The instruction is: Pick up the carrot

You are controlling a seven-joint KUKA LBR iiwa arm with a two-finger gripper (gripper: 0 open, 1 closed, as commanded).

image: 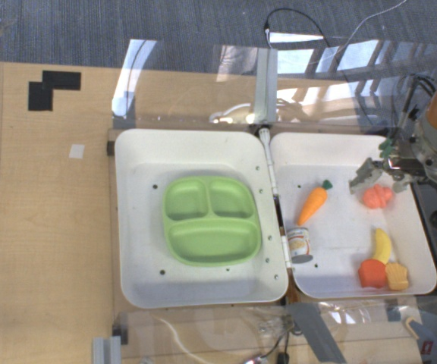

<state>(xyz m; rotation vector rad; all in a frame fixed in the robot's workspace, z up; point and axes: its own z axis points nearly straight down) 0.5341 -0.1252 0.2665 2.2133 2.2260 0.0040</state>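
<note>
nearest the viewer, along the front of the right bin (340, 283), stand a red tomato-like piece (371, 273), a yellow-orange block (397, 276) touching its right side, and a banana (383, 244) rising just behind them. at the bin's front left corner, against the divider, a small can (299, 244) stands slightly tilted; it carries a pale label with a red patch, but the writing is too small to read.

further back, in the left half of the same bin, lies the carrot (313, 202), orange with a green top (326, 183). it rests aslant on the bin floor, tip toward the can and top pointing up-right, touching nothing else.

to its right, well apart, a pink lumpy piece (378, 196) lies close under the gripper (384, 174). the gripper hangs over the right side of the bin, toward the rear; its fingers (364, 176) stand apart, with nothing seen between them. the carrot lies to the gripper's left in the view and slightly nearer the viewer.

the left bin (139, 203) holds a green divided plate (212, 220), with two small compartments behind one long one.

beyond both bins, cables (294, 21) cross a grey floor.
</note>
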